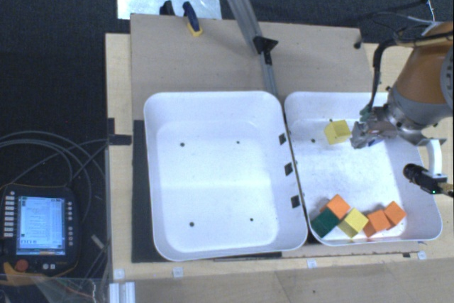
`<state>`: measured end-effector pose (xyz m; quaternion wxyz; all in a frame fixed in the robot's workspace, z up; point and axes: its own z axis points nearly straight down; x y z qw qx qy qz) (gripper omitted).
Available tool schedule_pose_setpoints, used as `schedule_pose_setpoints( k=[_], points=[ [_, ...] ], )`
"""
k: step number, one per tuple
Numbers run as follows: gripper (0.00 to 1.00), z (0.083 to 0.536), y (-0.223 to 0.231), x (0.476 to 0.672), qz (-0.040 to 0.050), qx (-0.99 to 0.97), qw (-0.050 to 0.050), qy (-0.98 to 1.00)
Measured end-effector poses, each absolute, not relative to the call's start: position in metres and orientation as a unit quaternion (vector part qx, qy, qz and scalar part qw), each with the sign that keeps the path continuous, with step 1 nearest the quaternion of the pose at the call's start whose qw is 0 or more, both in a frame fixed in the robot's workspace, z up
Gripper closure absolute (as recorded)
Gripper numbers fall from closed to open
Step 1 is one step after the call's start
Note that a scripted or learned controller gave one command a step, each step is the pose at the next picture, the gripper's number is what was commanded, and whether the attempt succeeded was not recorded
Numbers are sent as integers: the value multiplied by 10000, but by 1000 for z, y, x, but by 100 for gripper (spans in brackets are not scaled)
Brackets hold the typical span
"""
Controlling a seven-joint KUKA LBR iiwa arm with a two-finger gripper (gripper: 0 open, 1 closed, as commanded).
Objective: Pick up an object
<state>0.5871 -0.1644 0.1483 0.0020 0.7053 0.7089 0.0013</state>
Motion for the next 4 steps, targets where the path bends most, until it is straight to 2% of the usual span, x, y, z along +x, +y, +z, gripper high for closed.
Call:
schedule_pose_setpoints(
  k=[2,4],
  points=[
    [100,250,-156,590,19,7052,31,7090],
    [100,241,-45,570,10,7030,-7,7111]
  ],
)
